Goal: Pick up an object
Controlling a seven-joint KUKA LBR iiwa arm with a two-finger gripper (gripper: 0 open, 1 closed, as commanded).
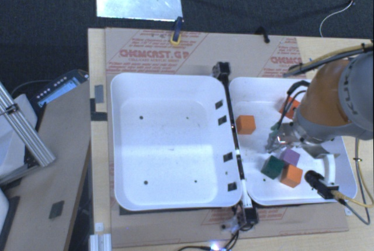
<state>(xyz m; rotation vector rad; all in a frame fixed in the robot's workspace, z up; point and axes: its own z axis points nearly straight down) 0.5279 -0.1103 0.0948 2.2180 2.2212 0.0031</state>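
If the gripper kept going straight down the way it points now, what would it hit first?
Probably the purple block, just beside the gripper; the green block lies close below. Depth is unclear, so it might meet the right bin floor instead.

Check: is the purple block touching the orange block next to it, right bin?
Touching. The camera view shows the purple block overlapping the top edge of the orange block, no white bin floor visible between them.

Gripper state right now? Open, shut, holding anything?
Gripper: cannot be told; it sits low in the right bin, beside the purple block.

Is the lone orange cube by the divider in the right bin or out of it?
In: the orange cube sits on the right bin's floor.
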